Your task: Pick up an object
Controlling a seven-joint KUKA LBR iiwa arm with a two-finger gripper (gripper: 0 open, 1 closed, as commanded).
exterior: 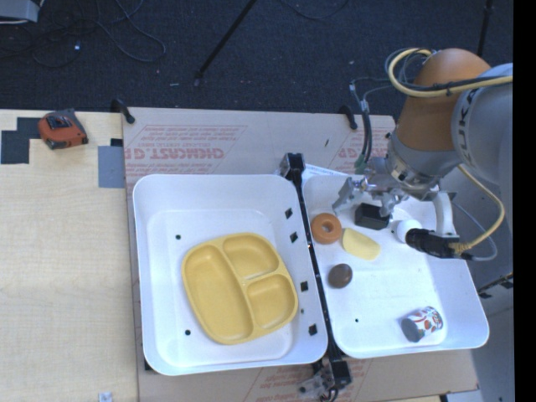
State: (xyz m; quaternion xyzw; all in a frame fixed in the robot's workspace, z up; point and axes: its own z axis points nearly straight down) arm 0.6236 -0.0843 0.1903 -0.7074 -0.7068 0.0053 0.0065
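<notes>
While the gripper (374, 201) hangs low over the right bin (452, 308), state of fingers: cannot tell. Approach step, nothing lifted. Donut (326, 228) and yellow block (360, 244) lie just beside it; next: settle over one, close, raise.

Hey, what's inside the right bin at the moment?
In the right bin: a donut, a yellow block, a brown ball and a can. The arm covers the bin's far corner, hiding whatever lies there.
</notes>
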